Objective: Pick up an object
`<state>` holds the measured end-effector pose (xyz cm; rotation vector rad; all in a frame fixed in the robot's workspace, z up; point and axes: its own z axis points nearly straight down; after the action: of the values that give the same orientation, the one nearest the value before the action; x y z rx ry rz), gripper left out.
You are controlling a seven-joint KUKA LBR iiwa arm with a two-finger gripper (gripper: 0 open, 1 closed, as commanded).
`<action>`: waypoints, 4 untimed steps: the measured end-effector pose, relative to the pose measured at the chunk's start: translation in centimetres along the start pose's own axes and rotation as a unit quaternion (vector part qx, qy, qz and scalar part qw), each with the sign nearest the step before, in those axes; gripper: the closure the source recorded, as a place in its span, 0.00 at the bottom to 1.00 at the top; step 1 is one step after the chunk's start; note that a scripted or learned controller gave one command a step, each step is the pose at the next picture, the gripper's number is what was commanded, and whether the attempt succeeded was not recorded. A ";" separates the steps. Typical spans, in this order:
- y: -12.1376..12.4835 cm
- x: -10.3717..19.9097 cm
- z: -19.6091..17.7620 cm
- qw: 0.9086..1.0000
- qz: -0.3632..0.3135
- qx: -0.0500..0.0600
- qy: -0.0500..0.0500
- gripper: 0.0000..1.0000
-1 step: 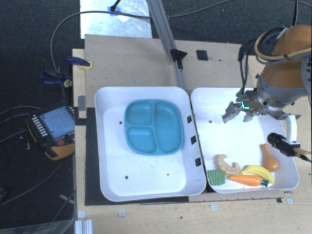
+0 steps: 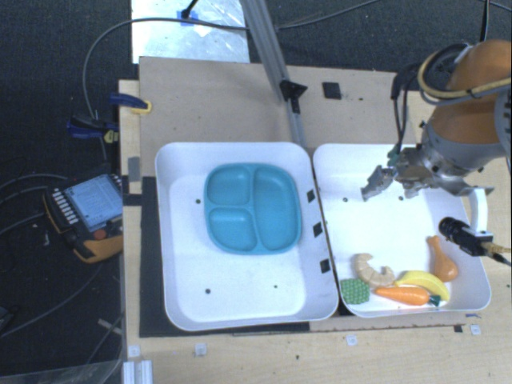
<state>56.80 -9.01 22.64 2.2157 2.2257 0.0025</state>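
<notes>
White shallow bins, count two, side by side on the table [image 2: 216,102]: the right bin [image 2: 384,230] is the reference for every entry below, and the second bin [image 2: 172,238] touches its left wall. Blue plate [image 2: 253,208], count one, three compartments, lies flat in the middle of the second bin, well apart from the right bin's contents. It is judged a possible set-down place, not a target. Toy foods, count five, are all crowded along the right bin's near wall, leaving the rest of its floor bare. Green piece [image 2: 355,291], count one, sits at the near-left corner. Tan curled piece [image 2: 372,270], count one, is just beside it on the far side. Carrot [image 2: 402,295], count one, lies flat along the near wall. Banana [image 2: 422,280], count one, touches the carrot. Orange drumstick [image 2: 441,259], count one, lies tilted toward the near-right corner. Any of the five would answer the task, and none is lifted. Hand [image 2: 374,186], count one, is carried by the grey-and-orange arm [image 2: 468,94] and hovers over the bare far-left part of the right bin, well apart from the cluster, with no object seen at it. Whether it is spread or pressed together cannot be told. Held clear of the foods, it is judged to be at the approach stage. The crowding against the wall probably leaves little room around any single piece.
</notes>
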 end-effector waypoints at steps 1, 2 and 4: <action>-0.2 -0.6 4.3 1.000 0.002 0.001 0.000 0.00; -0.9 -1.1 8.9 1.000 0.002 0.002 0.000 0.00; -0.7 -1.1 12.7 1.000 0.001 -0.002 0.000 1.00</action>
<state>56.16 -10.15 9.98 2.2161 2.2199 0.0065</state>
